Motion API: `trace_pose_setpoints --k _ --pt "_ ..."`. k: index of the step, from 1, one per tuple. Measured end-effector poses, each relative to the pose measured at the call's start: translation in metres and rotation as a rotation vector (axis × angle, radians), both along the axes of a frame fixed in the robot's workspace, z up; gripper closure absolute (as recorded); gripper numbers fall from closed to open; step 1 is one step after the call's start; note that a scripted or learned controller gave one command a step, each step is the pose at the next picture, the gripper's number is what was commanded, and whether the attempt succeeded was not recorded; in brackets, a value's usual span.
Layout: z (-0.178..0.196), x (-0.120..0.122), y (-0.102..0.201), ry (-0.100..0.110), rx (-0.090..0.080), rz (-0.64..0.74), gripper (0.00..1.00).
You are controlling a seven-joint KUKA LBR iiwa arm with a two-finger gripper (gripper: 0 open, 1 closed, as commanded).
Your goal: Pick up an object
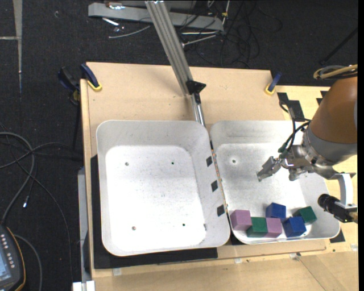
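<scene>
Blocks cluster along the right bin's near edge: purple, green, pink, two blue, dark green. Gripper hovers above the bin's bare middle, fingers spread, grasping nothing.

Dark carpet all round, speckled and black. A tan wooden counter sits in the middle, lit evenly from above, with a blue-and-yellow clamp at its far left corner and another clamp at its far right. A grey metal pole slants down from the top to the counter's back edge. Beyond it, a metal frame lies on the floor among loose cables, which also trail down the left side. A screen glows at bottom left.
</scene>
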State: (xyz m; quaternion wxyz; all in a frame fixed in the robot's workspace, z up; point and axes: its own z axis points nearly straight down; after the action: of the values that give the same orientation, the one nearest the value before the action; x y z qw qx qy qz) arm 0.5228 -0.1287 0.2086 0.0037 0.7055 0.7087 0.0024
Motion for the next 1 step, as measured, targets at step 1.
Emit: trace_pose_setpoints --k 1 --pt "-0.0987 -0.0267 0.0119 0.014 0.003 -0.005 0.00"
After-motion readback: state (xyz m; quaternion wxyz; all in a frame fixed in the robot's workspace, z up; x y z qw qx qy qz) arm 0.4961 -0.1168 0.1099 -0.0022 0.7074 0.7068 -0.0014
